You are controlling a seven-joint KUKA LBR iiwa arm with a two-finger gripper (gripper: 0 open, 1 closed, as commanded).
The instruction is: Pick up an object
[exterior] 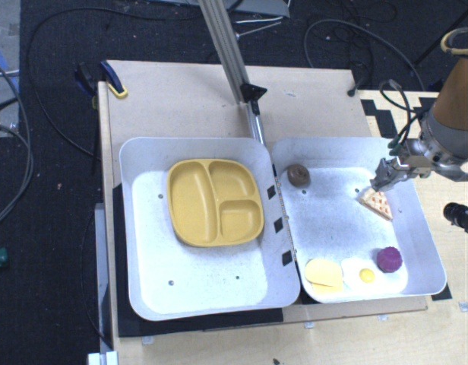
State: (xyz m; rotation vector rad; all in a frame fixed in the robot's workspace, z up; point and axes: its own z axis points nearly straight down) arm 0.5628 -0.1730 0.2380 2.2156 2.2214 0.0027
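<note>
Two white bins sit side by side on a tan bench [181, 97], seen from above at a slant. Nearest the camera, along the front edge of the right bin [333, 226], three small things lie in a row: a pale yellow slice [324, 273], a fried egg [364, 274] with a yellow yolk, and a purple ball [389, 259]. The slice and the egg are just beside each other, and the ball sits near the egg, a little further back.

Further in, a pizza slice [377, 203] lies flat by the right wall of that bin. My gripper [386, 173] hangs at its far end, close over it or touching it; I cannot tell which. I cannot tell whether I am released or clenched, and nothing shows between my fingertips. My arm comes in from the right, with its orange band [454, 101] above the wrist.

At the back of the right bin, near the wall it shares with its neighbour, rests a brown ball [298, 175], well apart from the pizza slice.

My left-hand neighbour, the left bin [143, 280], holds a yellow tray [216, 201] with three compartments, lying flat toward the bin's far side.

Beyond the bins a grey metal pole [222, 33] slants across the bench, and black cables [52, 29] trail over the dark floor.
</note>
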